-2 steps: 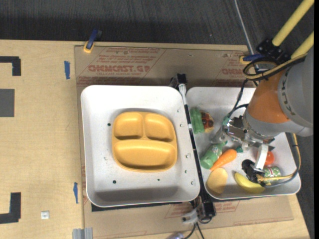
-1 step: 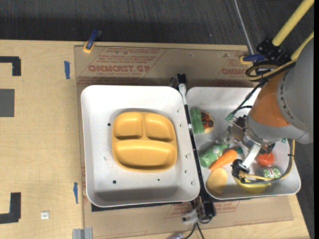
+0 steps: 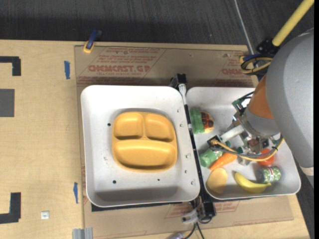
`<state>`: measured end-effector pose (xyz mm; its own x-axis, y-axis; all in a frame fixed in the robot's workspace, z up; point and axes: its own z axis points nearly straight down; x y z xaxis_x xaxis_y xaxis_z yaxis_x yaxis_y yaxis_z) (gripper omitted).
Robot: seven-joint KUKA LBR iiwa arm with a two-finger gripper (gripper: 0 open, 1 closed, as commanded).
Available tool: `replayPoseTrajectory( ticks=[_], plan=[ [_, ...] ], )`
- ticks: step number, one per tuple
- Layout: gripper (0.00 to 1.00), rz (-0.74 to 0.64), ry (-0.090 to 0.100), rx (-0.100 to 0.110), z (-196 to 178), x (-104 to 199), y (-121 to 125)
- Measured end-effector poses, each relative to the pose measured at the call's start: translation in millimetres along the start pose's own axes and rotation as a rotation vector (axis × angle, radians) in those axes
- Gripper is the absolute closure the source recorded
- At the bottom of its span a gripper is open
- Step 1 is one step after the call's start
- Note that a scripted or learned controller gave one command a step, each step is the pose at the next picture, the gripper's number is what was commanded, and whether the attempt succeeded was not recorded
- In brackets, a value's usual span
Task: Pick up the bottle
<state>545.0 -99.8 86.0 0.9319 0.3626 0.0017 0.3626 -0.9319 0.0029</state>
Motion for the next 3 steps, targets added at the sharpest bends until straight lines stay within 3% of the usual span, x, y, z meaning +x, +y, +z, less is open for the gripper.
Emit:
replayPoseTrajectory(
  ticks=[1,2,3],
  plan=[
    [0.00,0.032,-0.003,0.005,-132.8,-4.7,-73.0],
    [0.00,0.047,-0.005,0.007,-98.5,-1.6,-146.2],
    [0.00,0.171,0.000,0.002,-247.3,37.6,-137.6]
  ],
)
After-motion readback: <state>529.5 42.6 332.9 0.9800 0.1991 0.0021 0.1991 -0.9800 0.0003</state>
